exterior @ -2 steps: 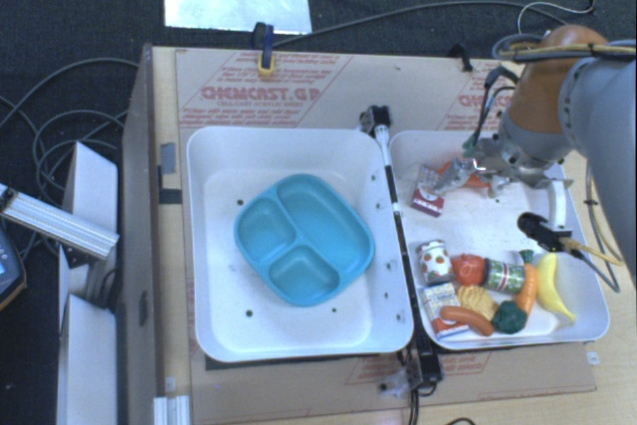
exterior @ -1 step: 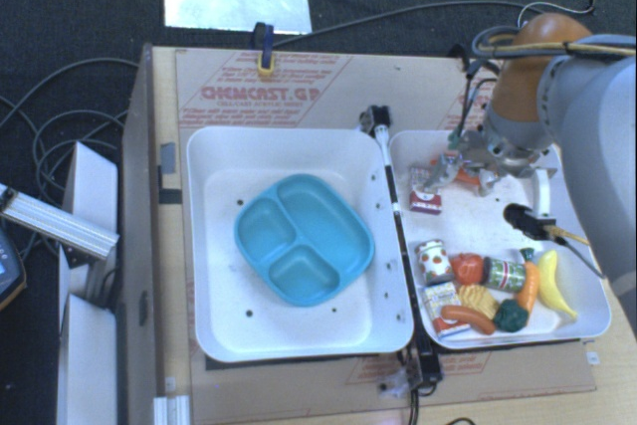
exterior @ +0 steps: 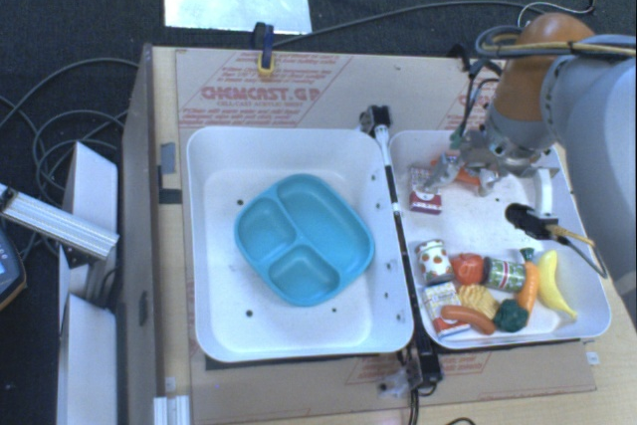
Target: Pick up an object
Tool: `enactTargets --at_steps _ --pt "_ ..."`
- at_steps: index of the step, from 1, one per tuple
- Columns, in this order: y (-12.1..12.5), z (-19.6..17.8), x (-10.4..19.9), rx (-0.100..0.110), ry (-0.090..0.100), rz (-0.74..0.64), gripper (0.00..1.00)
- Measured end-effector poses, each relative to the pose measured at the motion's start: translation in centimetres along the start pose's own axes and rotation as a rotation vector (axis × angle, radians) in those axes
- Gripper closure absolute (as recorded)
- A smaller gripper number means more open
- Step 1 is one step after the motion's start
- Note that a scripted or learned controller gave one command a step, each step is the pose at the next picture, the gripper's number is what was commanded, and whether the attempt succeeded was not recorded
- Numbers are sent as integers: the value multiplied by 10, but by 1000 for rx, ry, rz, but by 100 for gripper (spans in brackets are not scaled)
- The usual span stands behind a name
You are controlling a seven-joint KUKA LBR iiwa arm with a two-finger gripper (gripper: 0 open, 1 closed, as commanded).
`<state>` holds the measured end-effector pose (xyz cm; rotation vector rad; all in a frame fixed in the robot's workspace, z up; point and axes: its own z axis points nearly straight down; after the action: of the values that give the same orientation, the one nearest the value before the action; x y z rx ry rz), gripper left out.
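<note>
The end effector [exterior: 466, 166] is positioned low in the far part of the right bin [exterior: 587, 318]; whether its fingers are apart or together cannot be determined. A small red-and-white box [exterior: 426, 201] lies just beside it. Toy foods, including a banana [exterior: 554, 283], cluster at the bin's near edge.

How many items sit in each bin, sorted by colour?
Left bin:
Blue: 1, the divided plate

Right bin:
Yellow: 2, banana and a ridged piece
Orange: 1, carrot
Red: 3, tomato, sausage, small box
Green: 2, broccoli, can
White-labelled: 2, can, packet

Total: 11
</note>
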<state>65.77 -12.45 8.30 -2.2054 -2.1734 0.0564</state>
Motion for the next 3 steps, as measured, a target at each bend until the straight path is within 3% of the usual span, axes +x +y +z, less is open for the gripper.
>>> enactTargets --at_steps 3 --pt "0 0 -2 0 3 -3 0"
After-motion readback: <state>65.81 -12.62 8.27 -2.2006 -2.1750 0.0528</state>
